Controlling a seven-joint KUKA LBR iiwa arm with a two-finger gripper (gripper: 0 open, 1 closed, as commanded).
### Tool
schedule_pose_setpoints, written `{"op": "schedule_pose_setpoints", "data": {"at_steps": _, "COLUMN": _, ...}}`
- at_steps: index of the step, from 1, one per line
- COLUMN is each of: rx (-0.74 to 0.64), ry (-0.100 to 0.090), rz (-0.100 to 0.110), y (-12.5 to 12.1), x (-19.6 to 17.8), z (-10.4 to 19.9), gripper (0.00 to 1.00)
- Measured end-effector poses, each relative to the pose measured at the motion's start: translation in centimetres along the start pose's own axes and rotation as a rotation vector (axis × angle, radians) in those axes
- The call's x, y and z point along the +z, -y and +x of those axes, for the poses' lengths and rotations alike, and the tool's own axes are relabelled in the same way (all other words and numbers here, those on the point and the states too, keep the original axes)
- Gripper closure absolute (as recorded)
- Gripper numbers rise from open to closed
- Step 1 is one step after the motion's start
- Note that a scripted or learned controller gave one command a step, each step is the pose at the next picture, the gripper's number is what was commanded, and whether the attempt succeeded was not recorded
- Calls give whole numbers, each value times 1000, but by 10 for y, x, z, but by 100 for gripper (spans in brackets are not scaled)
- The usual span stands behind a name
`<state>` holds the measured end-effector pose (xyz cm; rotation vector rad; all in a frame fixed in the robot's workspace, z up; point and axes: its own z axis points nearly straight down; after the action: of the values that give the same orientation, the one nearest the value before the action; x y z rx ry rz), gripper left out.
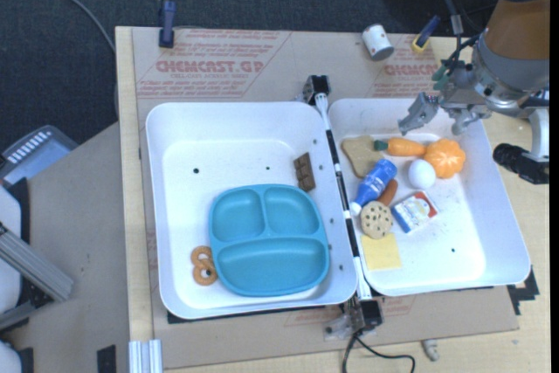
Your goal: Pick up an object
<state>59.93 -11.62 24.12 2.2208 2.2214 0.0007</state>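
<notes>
My gripper [439, 120] hangs over the far edge of the right bin [489, 227], open, with nothing between its fingers. Just below it lie an orange carrot [406, 148] and an orange fruit [446, 158]. A white egg [422, 174] rests beside the fruit. Nearer the divider are a tan bread slice [356, 153], a blue bottle [376, 180], a round cookie [376, 219], a small carton [414, 212] and a yellow cheese slice [381, 252].
The left bin [175, 153] holds a blue divided plate [268, 238], a pretzel [204, 265] at the plate's left and a brown bar [304, 171] near the divider. A white roll [377, 41] lies on the bench behind the bins.
</notes>
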Motion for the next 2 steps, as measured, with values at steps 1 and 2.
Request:
{"op": "schedule_pose_setpoints", "data": {"at_steps": 1, "rx": 0, "ry": 1, "rz": -3, "y": 3, "x": 155, "z": 5, "gripper": 0}}
{"op": "schedule_pose_setpoints", "data": {"at_steps": 2, "rx": 0, "ry": 0, "rz": -3, "y": 63, "x": 155, "z": 7, "gripper": 0}}
